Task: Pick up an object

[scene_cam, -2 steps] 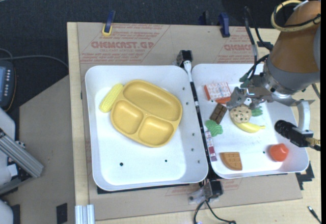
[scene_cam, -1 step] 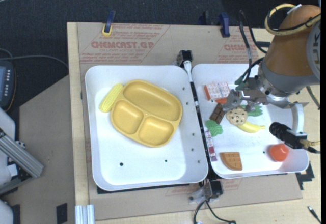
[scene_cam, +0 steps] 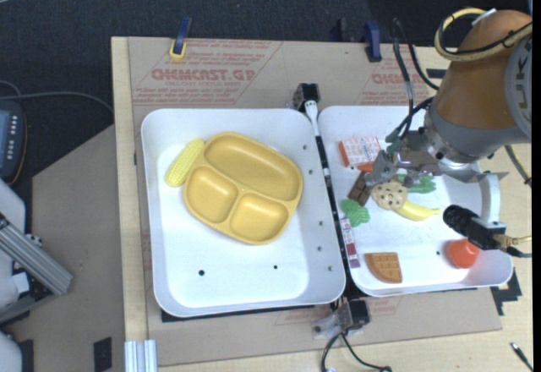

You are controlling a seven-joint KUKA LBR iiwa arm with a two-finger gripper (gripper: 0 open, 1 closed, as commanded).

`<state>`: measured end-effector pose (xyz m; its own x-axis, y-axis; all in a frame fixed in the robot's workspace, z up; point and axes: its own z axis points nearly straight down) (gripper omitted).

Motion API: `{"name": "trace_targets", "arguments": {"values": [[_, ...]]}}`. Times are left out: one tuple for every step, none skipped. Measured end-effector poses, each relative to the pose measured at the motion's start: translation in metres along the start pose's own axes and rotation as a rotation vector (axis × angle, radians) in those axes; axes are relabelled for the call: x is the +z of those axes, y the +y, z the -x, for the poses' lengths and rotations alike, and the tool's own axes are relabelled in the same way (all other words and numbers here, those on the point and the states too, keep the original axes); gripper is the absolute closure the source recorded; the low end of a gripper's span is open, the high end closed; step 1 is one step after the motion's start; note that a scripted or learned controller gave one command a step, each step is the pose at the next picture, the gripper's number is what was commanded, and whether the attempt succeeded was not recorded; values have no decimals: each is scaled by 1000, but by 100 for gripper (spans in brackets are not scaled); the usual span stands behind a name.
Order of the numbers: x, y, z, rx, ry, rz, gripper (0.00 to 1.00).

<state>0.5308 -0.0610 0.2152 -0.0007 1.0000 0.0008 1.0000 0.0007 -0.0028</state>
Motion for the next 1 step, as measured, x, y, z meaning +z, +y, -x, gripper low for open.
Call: {"name": "trace_targets", "arguments": {"values": [[-20, -2, 2, 0, -2, 7, 100]]}}
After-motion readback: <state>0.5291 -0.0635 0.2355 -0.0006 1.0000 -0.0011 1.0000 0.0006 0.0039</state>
